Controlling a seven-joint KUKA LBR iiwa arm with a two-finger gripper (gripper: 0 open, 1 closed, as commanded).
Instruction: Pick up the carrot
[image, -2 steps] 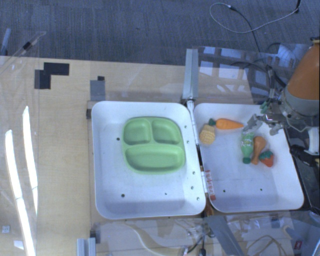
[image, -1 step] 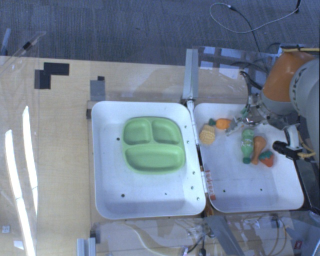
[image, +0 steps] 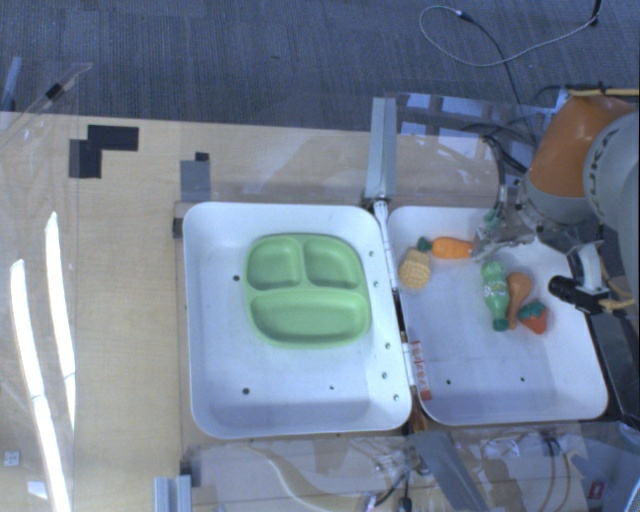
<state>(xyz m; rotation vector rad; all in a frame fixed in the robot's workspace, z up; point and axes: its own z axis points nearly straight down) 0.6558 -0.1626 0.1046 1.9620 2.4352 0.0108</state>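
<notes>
Carrot: small, orange, with a green tip at its left end, lying on its side near the far edge of the right bin. Corn cob just beside it, to the left. Green bottle, drumstick and strawberry nearby. Gripper at the carrot's right end; grip state cannot be told. Left bin carries a green divided plate.
</notes>
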